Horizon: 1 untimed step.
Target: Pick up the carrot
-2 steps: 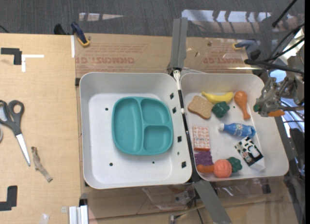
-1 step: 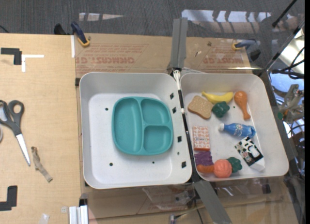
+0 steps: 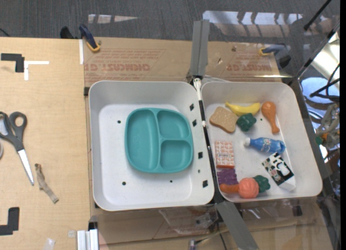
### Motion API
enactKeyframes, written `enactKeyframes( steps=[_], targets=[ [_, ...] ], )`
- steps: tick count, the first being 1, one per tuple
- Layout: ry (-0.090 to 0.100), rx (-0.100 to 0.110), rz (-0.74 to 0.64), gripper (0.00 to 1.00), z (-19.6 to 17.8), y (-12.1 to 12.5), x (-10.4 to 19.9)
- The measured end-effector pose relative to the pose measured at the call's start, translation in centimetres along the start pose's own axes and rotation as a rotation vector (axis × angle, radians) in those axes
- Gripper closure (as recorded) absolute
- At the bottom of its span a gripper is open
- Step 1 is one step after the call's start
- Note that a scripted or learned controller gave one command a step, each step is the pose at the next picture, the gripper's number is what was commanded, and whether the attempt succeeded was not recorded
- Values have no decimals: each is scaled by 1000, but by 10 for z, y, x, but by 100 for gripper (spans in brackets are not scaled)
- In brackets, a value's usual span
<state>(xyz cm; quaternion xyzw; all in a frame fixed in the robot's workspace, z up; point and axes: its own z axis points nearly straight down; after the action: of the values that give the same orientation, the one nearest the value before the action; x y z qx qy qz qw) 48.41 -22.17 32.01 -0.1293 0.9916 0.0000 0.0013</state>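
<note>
- Closest to the camera, in the right bin (image 3: 308,151), the carrot (image 3: 227,188) lies along the near wall. Its orange end points left, and a round pink-orange fruit (image 3: 248,188) covers its middle.
- A dark green piece (image 3: 263,183) touches this fruit on the right; I cannot tell if it belongs to the carrot.
- Just behind the carrot are purple grapes (image 3: 227,176), then a red and white box (image 3: 224,153).
- To the right lie a black and white carton (image 3: 278,170) and a blue bottle (image 3: 266,145).
- Farther back are a bread slice (image 3: 223,118), a green vegetable (image 3: 246,122), a banana (image 3: 243,107) and a drumstick (image 3: 270,115).
- The left bin (image 3: 102,135) holds a teal divided plate (image 3: 159,140).
- Scissors (image 3: 16,141) lie on the wooden surface (image 3: 43,98) at the left.
- Two blue clamps (image 3: 89,37) sit at the far edge.
</note>
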Motion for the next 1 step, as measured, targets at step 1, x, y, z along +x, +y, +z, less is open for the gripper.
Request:
enactKeyframes(
  steps=[1],
  targets=[
    [-2,0,-260,100,25,-9,-48]
  ],
)
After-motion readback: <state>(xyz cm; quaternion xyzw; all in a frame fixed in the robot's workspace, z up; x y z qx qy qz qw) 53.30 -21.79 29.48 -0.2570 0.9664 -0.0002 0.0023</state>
